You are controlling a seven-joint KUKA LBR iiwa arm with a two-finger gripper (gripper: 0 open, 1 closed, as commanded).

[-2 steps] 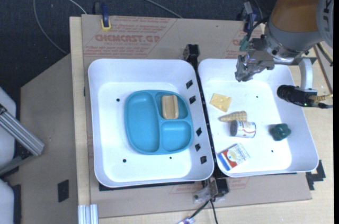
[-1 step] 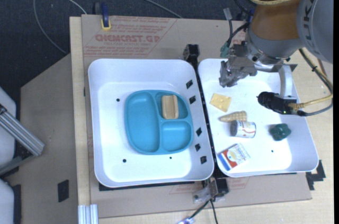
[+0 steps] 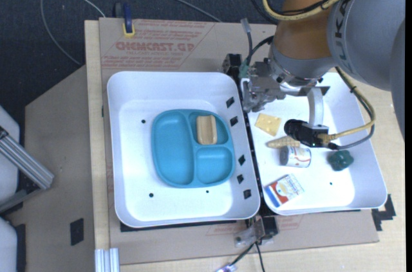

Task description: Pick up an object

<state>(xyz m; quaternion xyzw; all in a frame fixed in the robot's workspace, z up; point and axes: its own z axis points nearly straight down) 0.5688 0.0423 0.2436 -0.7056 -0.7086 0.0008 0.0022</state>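
Several items crowd the right bin [image 3: 367,187] beneath the arm [image 3: 309,26]; finger state cannot be told.

The grey arm [image 3: 376,26] reaches in from the right, its orange band [image 3: 312,7] bent downward, with the pincer [image 3: 257,92] pointing low at the bins' shared edge.
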